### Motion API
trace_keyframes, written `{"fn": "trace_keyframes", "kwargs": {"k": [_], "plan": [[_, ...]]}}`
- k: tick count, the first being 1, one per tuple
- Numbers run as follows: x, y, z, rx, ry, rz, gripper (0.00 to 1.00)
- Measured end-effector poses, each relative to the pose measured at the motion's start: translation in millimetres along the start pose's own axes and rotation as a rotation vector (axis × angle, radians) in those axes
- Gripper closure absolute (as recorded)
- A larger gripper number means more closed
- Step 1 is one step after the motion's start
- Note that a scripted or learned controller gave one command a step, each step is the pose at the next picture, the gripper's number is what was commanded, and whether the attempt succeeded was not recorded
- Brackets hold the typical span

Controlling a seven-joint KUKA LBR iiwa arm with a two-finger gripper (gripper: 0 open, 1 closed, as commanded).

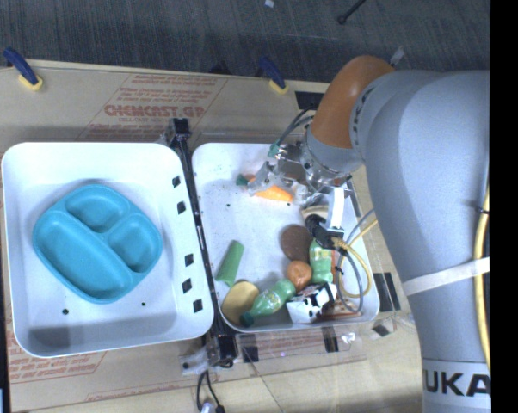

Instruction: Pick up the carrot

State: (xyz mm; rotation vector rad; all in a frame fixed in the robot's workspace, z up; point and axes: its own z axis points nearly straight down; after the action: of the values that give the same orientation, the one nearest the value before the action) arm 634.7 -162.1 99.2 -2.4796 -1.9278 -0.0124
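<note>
The desk point(147, 101) is topped with a brown cardboard sheet printed in red letters. Two shallow white bins rest on it, touching side by side: the left bin point(18, 231) and the right bin point(209, 166). Blue clamps point(22, 65) grip the desk's far edge.

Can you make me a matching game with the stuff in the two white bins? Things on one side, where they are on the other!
Things:
1. blue divided plate
2. carrot
3. green stick
4. gripper

Places:
A. far end of the right bin, just under the gripper
B. in the left bin
C. right bin, beside the wall between the bins
D. over the right bin's far end

Pairs: 1-B, 2-A, 3-C, 4-D
</note>
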Motion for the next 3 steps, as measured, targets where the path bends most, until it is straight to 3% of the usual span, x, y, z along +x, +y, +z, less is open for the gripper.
{"fn": "trace_keyframes", "kwargs": {"k": [1, 2, 3], "plan": [[1, -3, -5, 0.015, 0.0, -0.007, 1.0], [1, -3, -5, 0.015, 0.0, -0.008, 0.0], [2, -2, -16, 0.018, 0.0, -0.015, 1.0]]}}
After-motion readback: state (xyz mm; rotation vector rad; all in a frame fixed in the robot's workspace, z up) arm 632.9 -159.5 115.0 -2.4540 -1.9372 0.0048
